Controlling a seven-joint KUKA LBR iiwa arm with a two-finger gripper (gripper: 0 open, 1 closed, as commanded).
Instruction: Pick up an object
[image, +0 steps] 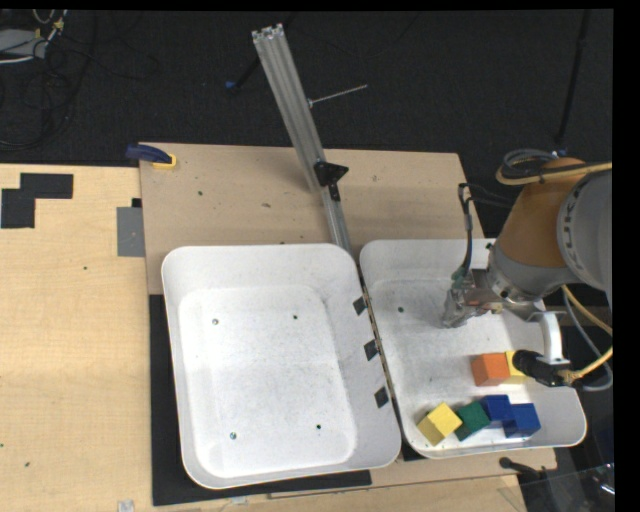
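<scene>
Camera view: hand (458, 308) low in right bin (420, 280), well apart from blocks (480, 412).

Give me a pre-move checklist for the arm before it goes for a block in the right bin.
1. Blocks present in the right bin: ok. Orange block, yellow block, green block and blue block lie near its front right corner.
2. Hand inside the right bin: ok, low over bare floor.
3. Hand above a block: not ok, it sits behind and left of the orange block.
4. Hand holding anything: cannot tell.
5. Orange block free to grasp: ok, apart from the others.
6. Yellow, green and blue separated: not ok, clustered tight.
</scene>
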